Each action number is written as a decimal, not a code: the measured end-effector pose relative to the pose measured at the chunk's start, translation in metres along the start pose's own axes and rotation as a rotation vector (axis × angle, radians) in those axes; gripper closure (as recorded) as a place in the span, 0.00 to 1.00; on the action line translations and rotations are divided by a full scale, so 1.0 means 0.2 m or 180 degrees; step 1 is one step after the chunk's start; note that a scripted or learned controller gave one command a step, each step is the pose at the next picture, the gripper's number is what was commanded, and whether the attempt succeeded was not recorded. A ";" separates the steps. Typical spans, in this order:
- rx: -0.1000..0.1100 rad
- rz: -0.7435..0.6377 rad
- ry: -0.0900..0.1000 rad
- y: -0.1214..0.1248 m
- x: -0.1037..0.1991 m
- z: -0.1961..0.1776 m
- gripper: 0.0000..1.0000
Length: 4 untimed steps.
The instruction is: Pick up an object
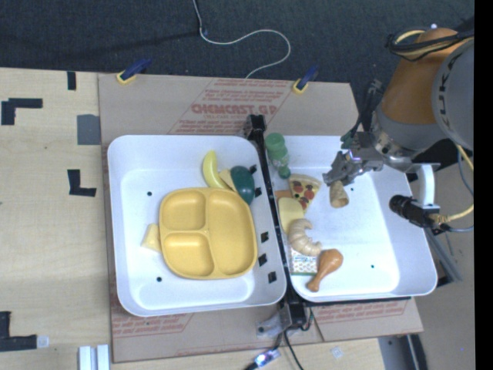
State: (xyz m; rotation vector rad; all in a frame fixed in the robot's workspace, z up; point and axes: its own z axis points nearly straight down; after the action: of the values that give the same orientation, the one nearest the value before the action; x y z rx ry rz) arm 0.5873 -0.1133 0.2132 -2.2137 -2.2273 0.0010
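My gripper [337,180] hangs over the back of the right bin [400,284], below the grey and orange arm [420,91]. A small tan food piece [340,196] sits right at its fingertips and looks pinched between them, so the gripper is shut on it. Left of it in the same bin lie a pizza slice [302,188], a pale yellow wedge [287,210], a croissant [306,240], a chicken drumstick [324,267] and a small printed card [303,264]. A green bottle [276,154] leans at the divider.
The left bin [131,284] holds a yellow divided plate [208,233], a banana [212,170], a dark green pepper [243,182] and a yellow wedge [149,238] under the plate's left edge. A black divider [268,222] separates the bins. The arm's cables [427,210] hang at the right.
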 end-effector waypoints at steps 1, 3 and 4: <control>-0.0002 0.0003 0.0000 0.11 0.21 -0.01 1.00; 0.0002 0.0015 -0.0006 0.13 0.20 -0.07 1.00; 0.0005 0.0019 -0.0007 0.06 0.17 -0.01 1.00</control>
State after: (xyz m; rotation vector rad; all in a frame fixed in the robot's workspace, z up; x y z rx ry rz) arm 0.5997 -0.0788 0.2160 -2.2207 -2.2210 0.0053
